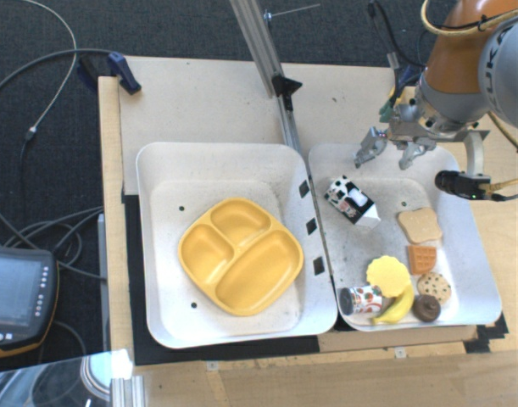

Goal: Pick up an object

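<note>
My gripper hangs open over the far edge of the right bin, its two fingers spread with nothing between them. A black-and-white carton lies a little below and left of it in that bin. Further forward lie a slice of toast, an orange cracker, a chocolate-chip cookie, a chocolate doughnut, a yellow banana with a yellow piece and a small can. A yellow divided plate rests in the left bin.
A slanted metal pole runs down to the divider between the bins. A blue clamp sits at the bench's far left corner. Cables and a screen device lie on the floor to the left.
</note>
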Available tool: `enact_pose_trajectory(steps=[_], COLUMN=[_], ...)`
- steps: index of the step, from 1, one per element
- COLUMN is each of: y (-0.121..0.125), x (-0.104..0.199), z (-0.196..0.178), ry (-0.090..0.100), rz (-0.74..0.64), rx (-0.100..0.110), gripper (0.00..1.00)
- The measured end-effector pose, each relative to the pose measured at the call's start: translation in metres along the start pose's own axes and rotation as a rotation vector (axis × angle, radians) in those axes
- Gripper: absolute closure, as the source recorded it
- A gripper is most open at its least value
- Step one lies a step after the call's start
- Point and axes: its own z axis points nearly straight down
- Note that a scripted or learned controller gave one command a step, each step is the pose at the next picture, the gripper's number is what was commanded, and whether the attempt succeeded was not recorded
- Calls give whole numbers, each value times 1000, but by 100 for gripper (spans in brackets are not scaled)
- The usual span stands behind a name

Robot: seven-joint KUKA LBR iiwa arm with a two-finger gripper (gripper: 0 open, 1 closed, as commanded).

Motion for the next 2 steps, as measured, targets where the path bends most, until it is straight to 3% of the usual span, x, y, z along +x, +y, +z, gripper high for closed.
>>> enact_pose_trajectory(steps=[1, 2], y=[1, -23], x=[1, 28], z=[-12, 52], ry=[0, 2], rz=[-2, -1], rx=[-3, 7], gripper=[100, 100])
